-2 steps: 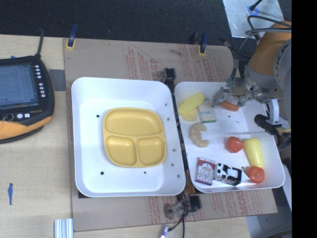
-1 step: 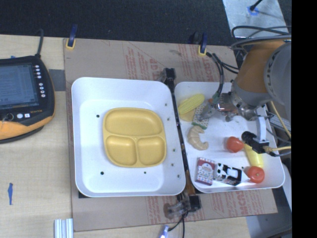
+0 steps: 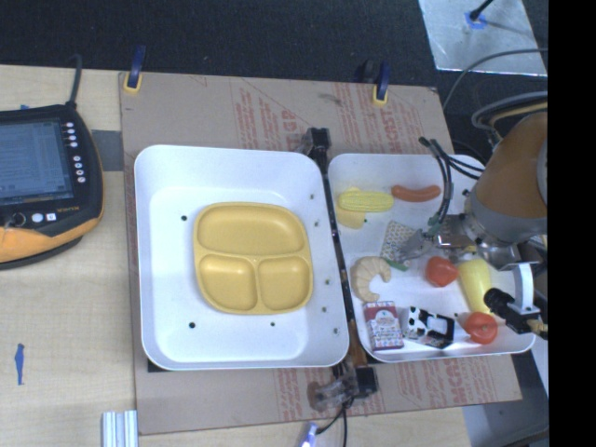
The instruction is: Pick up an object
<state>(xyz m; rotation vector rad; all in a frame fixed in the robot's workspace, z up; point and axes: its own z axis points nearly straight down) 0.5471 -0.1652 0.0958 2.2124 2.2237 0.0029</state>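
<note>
Bright even light, soft focus — faint shadows

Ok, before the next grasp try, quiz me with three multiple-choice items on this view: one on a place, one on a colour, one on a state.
1. Where does the yellow divided plate lie?
A. left bin
B. right bin
C. on the bare bench

2. What colour is the sausage at the far side of the right bin?
A. green
B. orange-red
C. blue

3. How many sections does the plate have?
A. two
B. three
C. five

Answers: 1 A, it sits mid left bin. 2 B, it reads orange-red beside the corn cob. 3 B, one wide section and two small ones.
</note>
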